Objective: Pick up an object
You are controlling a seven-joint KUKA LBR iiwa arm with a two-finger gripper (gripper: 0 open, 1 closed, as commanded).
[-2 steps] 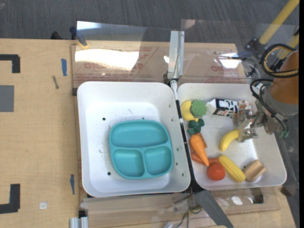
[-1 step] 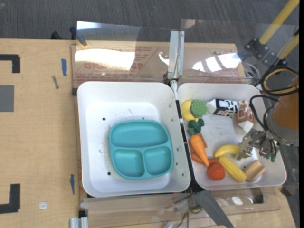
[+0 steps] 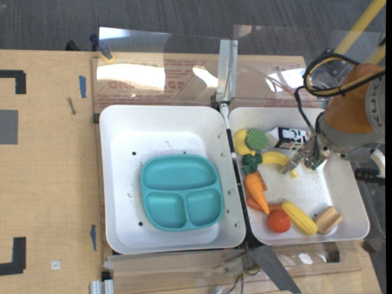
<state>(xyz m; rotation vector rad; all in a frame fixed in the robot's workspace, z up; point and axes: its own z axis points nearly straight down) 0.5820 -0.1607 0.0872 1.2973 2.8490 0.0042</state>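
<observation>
My gripper [image 3: 301,164] hangs low over the right bin [image 3: 343,188], just right of a yellow banana [image 3: 273,158]. Its fingers stand open and nothing sits between them. One fingertip [image 3: 287,168] is close to the banana's right end. To the left lie a yellow lemon [image 3: 239,141], a bumpy green vegetable [image 3: 257,139] and a small green piece [image 3: 249,162]. An orange carrot [image 3: 257,192] points toward the front. At the bin's front sit a red tomato [image 3: 278,221], a corn cob [image 3: 299,217] and a tan cylinder [image 3: 329,219].
A black-and-white packet [image 3: 291,136] lies behind the gripper, partly under the arm. The left bin [image 3: 122,139] holds a teal divided plate [image 3: 182,190]. The arm's orange band [image 3: 352,106] and black cables [image 3: 318,78] overhang the right bin's back right corner.
</observation>
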